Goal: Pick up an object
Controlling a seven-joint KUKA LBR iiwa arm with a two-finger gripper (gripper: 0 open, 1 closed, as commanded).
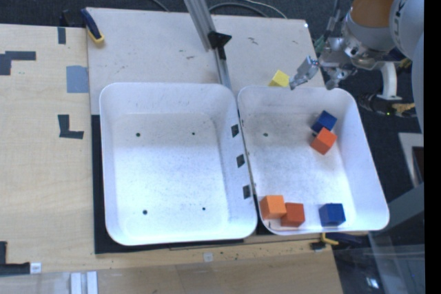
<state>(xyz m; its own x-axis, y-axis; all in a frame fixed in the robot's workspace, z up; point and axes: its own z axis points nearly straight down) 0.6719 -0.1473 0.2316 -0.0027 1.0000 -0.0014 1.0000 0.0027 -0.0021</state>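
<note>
The right bin (358,148) holds several blocks. A blue block (324,121) touches an orange block (322,141) near its far right side. Along the near rim sit an orange block (273,205), a darker orange block (293,214) and a blue block (332,214). A small yellow block (279,78) lies on the bench just beyond the bin's far rim. My gripper (311,82) hangs above the far rim of the right bin, just right of the yellow block, open with nothing between its fingers.
The left bin (110,148) stands beside the right one, their walls touching at the middle. A slanted metal rail (196,7) runs from the top of the view down to the bins' junction. Cables lie on the dark floor behind the bench.
</note>
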